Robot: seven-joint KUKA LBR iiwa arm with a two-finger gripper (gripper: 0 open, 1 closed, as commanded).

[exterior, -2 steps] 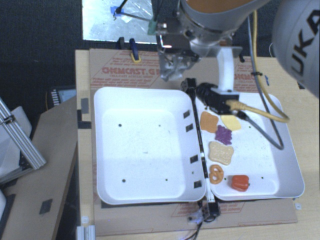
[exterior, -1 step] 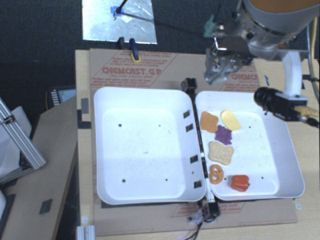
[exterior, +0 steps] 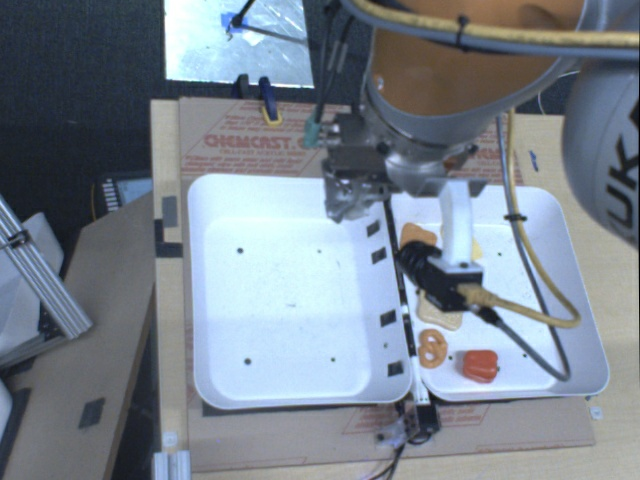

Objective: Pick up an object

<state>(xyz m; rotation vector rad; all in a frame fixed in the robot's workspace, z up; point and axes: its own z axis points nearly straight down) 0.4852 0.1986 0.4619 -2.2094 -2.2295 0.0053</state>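
Nearest the lens looms my orange band (exterior: 470,28), broad enough to hide the far edge of both bins behind it. Below it my gripper (exterior: 352,200) hangs over the seam where the two bins meet, at their far end, just above the far right corner of the left bin (exterior: 280,308). Whether my jaws stand open or closed I cannot tell from this slant, and nothing shows between them. Just to my side, inside the right bin (exterior: 555,238), an orange piece (exterior: 418,235) lies close to the inner wall. Further toward the near edge sits a tan piece (exterior: 447,316), partly hidden, perhaps a cracker. Nearer again comes a pretzel (exterior: 432,348), almost against the inner wall, and beside it, apart from it, a red piece (exterior: 479,366) close to the near rim. All four keep to the inner side of that bin, so its outer half is open white floor up to the rounded rim. Along the seam a row of dark clips (exterior: 388,318) joins the two walls. The left bin offers a wide white floor marked by a few small dark dots, with low walls all round. Both bins rest on a cardboard sheet (exterior: 240,140) with red lettering, whose border shows past their far and near rims. Beyond it stands a silvery panel (exterior: 235,23).
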